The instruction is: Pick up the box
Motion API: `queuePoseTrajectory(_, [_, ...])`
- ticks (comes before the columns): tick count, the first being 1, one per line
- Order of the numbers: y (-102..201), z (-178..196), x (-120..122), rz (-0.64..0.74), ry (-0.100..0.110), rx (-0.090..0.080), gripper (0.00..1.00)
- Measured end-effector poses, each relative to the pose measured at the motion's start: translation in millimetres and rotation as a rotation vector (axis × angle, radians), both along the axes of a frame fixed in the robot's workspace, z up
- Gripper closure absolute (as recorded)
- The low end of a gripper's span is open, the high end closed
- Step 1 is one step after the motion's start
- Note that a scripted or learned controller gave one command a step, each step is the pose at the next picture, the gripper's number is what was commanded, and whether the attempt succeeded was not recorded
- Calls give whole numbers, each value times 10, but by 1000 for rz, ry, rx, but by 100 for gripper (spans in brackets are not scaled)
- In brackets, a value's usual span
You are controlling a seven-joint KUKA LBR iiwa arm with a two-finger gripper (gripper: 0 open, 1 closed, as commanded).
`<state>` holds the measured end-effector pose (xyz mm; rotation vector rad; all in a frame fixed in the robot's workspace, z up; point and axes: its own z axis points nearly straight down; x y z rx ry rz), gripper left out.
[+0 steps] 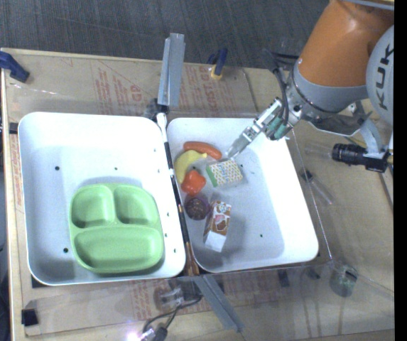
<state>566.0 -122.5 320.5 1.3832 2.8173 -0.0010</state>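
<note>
A small box with a green-and-white pattern (225, 172) lies tilted in the upper middle of the right bin (292, 212). A second small carton, white with a red-brown picture (219, 226), lies nearer the front of the same bin. My gripper (237, 148) reaches down at a slant from the upper right. Its tip hangs just above and to the right of the patterned box, very close to the box's top corner. Nothing shows in its grasp.
Left of the patterned box lie an orange-red sausage (202, 148), a yellow banana (183, 165), a red-orange fruit (193, 182) and a dark plum (197, 207). The left bin (40, 155) holds a green divided plate (116, 227). Metal clamps stand at the bins' shared wall.
</note>
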Motion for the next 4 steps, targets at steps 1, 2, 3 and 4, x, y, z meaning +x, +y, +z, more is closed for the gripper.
queuePoseTrajectory(1, [-210,-1206,426,-75,5,1,0])
queuePoseTrajectory(2, [-617,-2241,316,-36,-5,-1,0])
queuePoseTrajectory(3, [-713,-2239,674,-50,-6,-1,0])
queuePoseTrajectory(4, [-712,-2108,695,-46,-11,-3,100])
